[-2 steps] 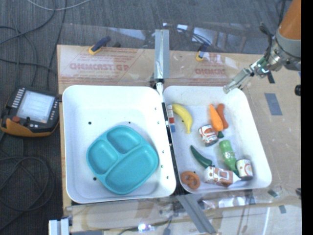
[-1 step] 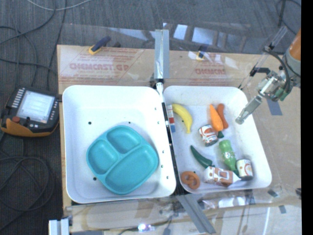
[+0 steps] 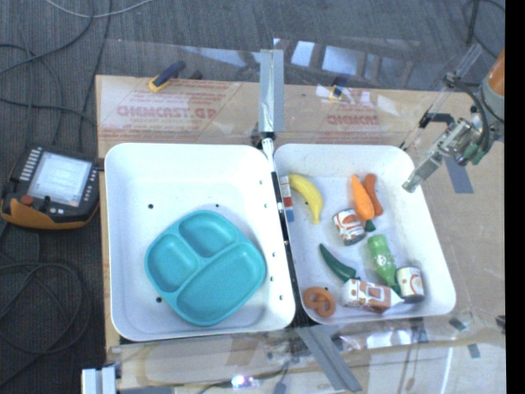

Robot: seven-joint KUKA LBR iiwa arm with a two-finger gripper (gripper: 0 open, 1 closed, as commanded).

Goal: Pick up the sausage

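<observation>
The sausage [image 3: 374, 190], a short reddish-brown link, lies in the right bin [image 3: 435, 245] near its back, pressed against the right side of an orange carrot [image 3: 361, 199]. My gripper [image 3: 417, 156] hovers over the bin's back right corner, above and to the right of the sausage, apart from it. Its fingers stand open with nothing between them; the nearer grey finger [image 3: 414, 180] points down toward the bin's rim.
The right bin also holds a banana [image 3: 308, 195], a small can [image 3: 349, 226], a green pepper [image 3: 336, 263], a green bottle [image 3: 380, 257], a pretzel [image 3: 318, 301], a printed box [image 3: 367, 295] and another can [image 3: 410, 283]. A teal divided plate [image 3: 207, 266] lies in the left bin [image 3: 131, 187].
</observation>
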